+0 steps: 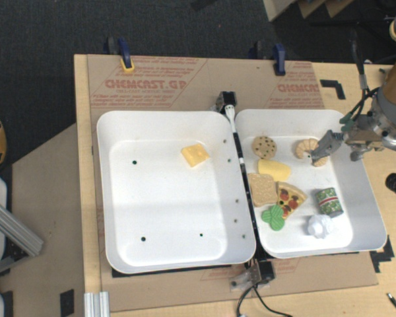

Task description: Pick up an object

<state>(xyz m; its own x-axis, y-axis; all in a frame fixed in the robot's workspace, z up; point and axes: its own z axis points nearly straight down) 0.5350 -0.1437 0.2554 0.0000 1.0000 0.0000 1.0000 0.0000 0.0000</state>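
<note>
Gripper: I see the gripper [325,147] over the far right part of the right bin [363,240], coming from the right side. One grey finger points down and to the left, toward the croissant [305,148]. I cannot tell if it is released or clenched, and I see nothing held in it.

Nearest thing: the croissant lies in the right bin near the far wall, just beside the gripper tip, maybe touching it; I cannot tell which.

How it will handle: I judge it to be a toy food, light and fairly stiff, with a curved and ridged surface. It should not break, but the rounded back may slip out.

Where to hold: I would close across its narrow middle, not on the tapered ends.

Neighbours: the cookie [264,146] sits to its left, apart from it. The yellow wedge [274,170] and the bread slice [262,189] lie nearer to me, the pizza slice [290,198] and the green can [329,201] further down.

Left bin [112,177]: it holds one cheese piece [195,155], well apart from the arm.

Risk: I think a flat thing like the bread is harder to grip.
</note>
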